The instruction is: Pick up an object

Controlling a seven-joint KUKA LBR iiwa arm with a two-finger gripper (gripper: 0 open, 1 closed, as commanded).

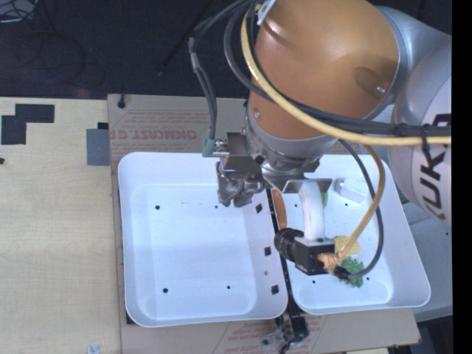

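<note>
My gripper [236, 192] hangs over the far right corner of the left bin [136, 271], close to the wall between the bins. Nothing is visibly held in it. The arm's big orange band hides much of what lies under it. In the right bin [413, 279] a narrow orange object [279, 209] lies along the left wall, just right of the gripper. A green leafy piece [355, 268] with a yellow part [348, 248] sits near the middle of that bin. A small pale clear object [349, 189] rests at its far side.
The bins stand on a brown cardboard sheet [158, 127] on a pale wooden bench [51, 227]. Dark square markers [96, 146] lie on the bench at the far left. The arm's body covers the right bin's far edge.
</note>
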